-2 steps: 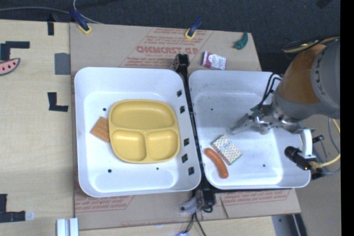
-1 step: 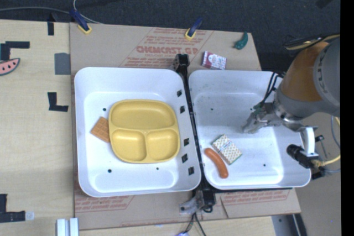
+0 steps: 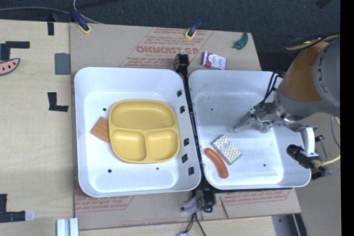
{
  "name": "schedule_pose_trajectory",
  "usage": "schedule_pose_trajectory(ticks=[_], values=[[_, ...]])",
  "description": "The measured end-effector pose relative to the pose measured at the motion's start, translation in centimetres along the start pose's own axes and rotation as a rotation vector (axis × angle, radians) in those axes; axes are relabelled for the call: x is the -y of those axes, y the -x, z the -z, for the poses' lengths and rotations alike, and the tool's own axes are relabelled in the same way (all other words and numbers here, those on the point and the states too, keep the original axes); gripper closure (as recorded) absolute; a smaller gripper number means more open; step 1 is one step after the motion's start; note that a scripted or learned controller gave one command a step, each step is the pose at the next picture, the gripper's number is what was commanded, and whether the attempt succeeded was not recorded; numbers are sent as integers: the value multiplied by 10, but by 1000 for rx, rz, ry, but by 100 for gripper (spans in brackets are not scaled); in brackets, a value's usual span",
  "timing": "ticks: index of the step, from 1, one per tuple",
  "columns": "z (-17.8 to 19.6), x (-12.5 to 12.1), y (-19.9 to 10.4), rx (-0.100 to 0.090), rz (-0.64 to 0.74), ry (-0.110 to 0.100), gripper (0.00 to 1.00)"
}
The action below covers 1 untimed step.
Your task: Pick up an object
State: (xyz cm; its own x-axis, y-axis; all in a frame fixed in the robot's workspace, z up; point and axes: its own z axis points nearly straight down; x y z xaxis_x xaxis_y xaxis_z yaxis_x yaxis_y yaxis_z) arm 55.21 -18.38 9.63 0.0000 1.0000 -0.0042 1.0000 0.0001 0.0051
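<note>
- Hovering in the right bin (image 3: 260, 171), one gripper (image 3: 239, 126); whether spread or pressed together, cannot tell.
- One sausage (image 3: 216, 162), one checkered packet (image 3: 227, 149).
- Left bin (image 3: 91, 174): one yellow tray (image 3: 144, 130), one cracker (image 3: 100, 129).

The arm (image 3: 323, 83) is big, round and grey. It has a wide orange band (image 3: 301, 77) around it, the colour of a pumpkin. A thin yellow line runs along the top edge of the orange part. Below the band the arm gets smaller and turns into shiny grey metal. Thin black cables (image 3: 272, 91) run down beside it. The gripper (image 3: 243, 124) is silver and ends in a thin point. A white piece with a black knob (image 3: 301, 155) sticks out lower down.
</note>
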Motion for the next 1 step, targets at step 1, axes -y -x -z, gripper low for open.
schedule_pose_trajectory(ticks=[1], values=[[-10,-11,-45,-2,1,-2,0]])
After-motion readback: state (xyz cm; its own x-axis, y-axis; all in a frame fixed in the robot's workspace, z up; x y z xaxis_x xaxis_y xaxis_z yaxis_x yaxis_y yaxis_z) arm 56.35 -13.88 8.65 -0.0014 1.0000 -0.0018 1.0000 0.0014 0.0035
